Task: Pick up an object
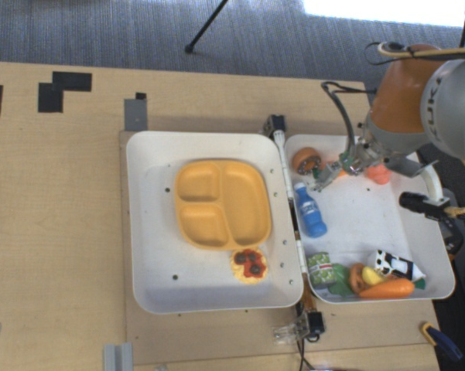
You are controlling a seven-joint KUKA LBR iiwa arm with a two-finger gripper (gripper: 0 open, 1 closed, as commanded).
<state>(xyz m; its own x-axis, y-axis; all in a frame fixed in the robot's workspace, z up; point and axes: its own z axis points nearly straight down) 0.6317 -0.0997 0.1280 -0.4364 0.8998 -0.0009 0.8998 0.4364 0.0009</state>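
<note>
**Object not yet lifted: arm low over right bin, nothing seen in the fingers**

Object to pick: none is singled out by the task; candidates lie in both bins on the worktop (54, 207).

Left bin (151, 284): a yellow divided plate (220, 203) lies near its middle. Just below the plate, towards the near rim, sits a small pizza-like toy (250, 263) with dark and red toppings. Both rest on the bin floor.

Right bin (429, 269): at the far left corner, a round brown-orange toy (306, 161). Below it a blue bottle (309, 212) lies on its side along the left wall. Along the near wall, left to right: a green packet (325, 271), a small orange and yellow piece (365, 275), a black-and-white cow-patterned toy (394, 265), and a carrot (387, 288) in front of them. A pinkish-orange block (378, 175) lies near the far wall.

Gripper (334, 172): down in the far part of the right bin, between the round toy and the pinkish block, close to the round toy. Whether the fingers are spread or pressed together cannot be told; the metal tip is too small and cluttered. No object is visible between them.

Judgement: reach done, grasp and lift left. Every object looks to be resting in its bin.
</note>
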